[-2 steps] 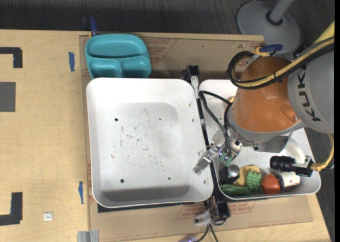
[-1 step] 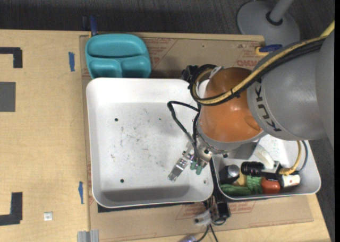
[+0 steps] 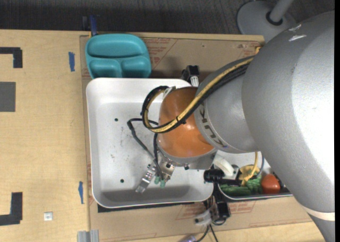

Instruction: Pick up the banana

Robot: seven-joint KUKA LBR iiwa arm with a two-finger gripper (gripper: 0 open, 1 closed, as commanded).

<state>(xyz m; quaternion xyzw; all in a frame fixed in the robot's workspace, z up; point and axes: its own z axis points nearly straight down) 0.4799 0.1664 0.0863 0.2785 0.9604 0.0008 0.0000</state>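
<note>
The grey arm (image 3: 287, 103) reaches in from the right, orange band (image 3: 180, 124) above the wrist, its gripper (image 3: 151, 180) pointing down and left.

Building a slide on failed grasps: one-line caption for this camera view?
Grey arm's gripper low over the left white bin; produce sits in the right bin.

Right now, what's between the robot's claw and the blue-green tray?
Bare white bin floor and a thin black cable, seen in the camera view.
</note>
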